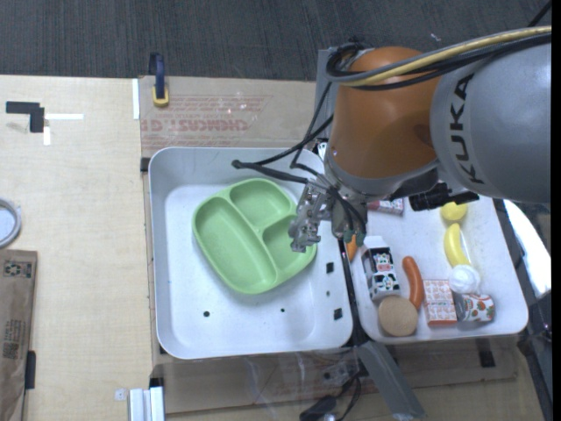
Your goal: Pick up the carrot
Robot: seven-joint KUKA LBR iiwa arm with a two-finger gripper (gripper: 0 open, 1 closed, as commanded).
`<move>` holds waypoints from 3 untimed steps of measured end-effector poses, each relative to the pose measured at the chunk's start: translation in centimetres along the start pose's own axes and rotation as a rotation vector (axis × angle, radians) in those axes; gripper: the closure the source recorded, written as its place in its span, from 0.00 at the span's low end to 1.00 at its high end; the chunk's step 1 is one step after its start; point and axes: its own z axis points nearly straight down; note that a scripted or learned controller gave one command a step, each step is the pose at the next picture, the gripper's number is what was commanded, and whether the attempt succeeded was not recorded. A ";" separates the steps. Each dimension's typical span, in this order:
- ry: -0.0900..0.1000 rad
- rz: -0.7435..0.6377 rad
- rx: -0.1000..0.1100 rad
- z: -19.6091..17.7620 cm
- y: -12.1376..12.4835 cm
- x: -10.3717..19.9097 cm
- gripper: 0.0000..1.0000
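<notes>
A green divided plate lies in the left bin. The gripper hangs over the plate's right edge, an orange carrot pinched between its fingers, above the bins' shared rim. A banana lies in the right bin.

You have one fixed camera mounted above the bench, looking down at a slant. Both white bins sit in frame: the left bin near centre, the right bin toward the right edge. The arm enters from the right, close to the lens, and blocks part of the right bin.
</notes>
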 end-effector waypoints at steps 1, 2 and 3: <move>-0.002 0.006 -0.001 -0.9 -0.1 -0.1 1.00; -0.003 0.011 -0.002 -1.8 -0.2 -0.3 1.00; -0.002 0.151 0.001 -14.4 -2.8 0.7 1.00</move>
